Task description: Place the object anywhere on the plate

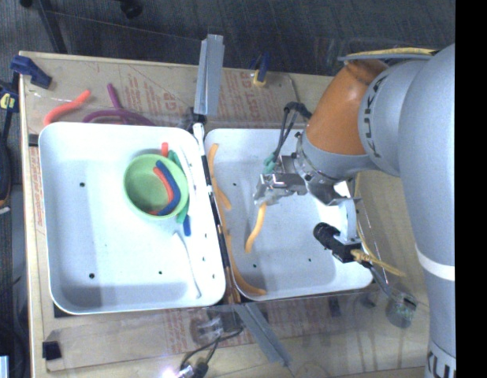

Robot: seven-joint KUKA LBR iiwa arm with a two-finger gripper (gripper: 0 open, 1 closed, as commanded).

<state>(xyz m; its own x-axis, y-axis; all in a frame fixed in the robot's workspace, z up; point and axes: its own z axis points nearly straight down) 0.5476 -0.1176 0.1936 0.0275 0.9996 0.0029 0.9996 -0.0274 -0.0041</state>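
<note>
A cluttered desk (109, 81) is carrying two white bins. In the right bin (299, 274), the hand (269, 191) is gripping a long orange object (256, 227) by its top end. Dangling loosely, it may be slipping free before reaching the green plate (145, 186) in the left bin (86, 242).

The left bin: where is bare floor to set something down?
In the left bin, the floor lies bare left of the green plate and below it, toward the near wall. It is crowded on the plate, where red and blue strips lie, and along its right edge.
</note>
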